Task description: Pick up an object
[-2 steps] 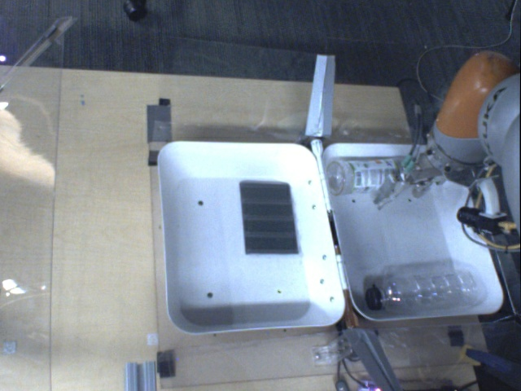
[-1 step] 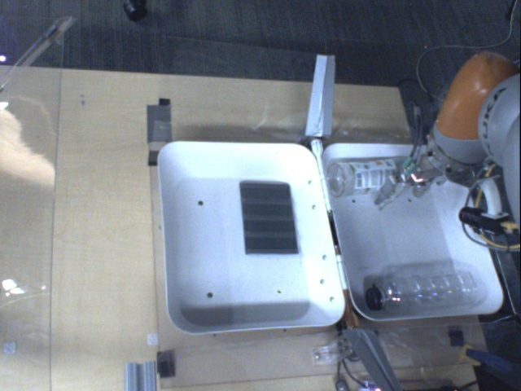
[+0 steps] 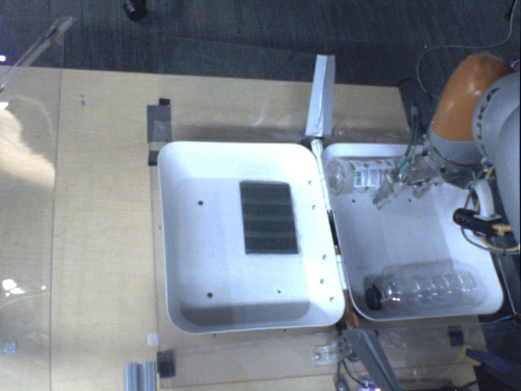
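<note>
Bottles are lying in the right bin [image 3: 411, 243]: a small clear bottle [image 3: 358, 175] with a label is resting on its side at the far-left corner, and a larger clear bottle with a dark cap [image 3: 423, 290] is lying along the near wall. Just right of the small bottle, the gripper [image 3: 399, 182] is hovering low over the bin floor, and the small bottle is sitting beside it rather than in its grasp; how wide it is set cannot be told. This looks like the approach step. Next, the arm [image 3: 476, 108] would need to shift left over the small bottle and straddle its body. Left of all this, the left bin [image 3: 187, 218] is holding a dark ridged block [image 3: 268, 217].
</note>
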Robot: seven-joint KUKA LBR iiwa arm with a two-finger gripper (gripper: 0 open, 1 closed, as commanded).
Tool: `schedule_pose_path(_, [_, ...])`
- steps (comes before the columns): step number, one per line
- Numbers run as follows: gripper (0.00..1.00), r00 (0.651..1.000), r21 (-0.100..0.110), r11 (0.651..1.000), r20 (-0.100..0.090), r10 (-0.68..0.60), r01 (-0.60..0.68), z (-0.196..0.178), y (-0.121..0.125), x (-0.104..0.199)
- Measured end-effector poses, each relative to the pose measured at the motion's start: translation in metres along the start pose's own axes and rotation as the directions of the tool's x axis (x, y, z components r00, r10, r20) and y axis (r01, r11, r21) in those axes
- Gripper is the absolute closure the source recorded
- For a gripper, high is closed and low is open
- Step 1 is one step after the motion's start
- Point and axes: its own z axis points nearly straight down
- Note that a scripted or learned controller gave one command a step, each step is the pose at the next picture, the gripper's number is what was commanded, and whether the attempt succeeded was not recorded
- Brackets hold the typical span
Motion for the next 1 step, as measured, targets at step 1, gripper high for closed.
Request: schedule_pose_path(1, [0.0,0.999,0.003,1.0,-0.042,-0.026,0.026,0.0021,-0.0023,-0.0275])
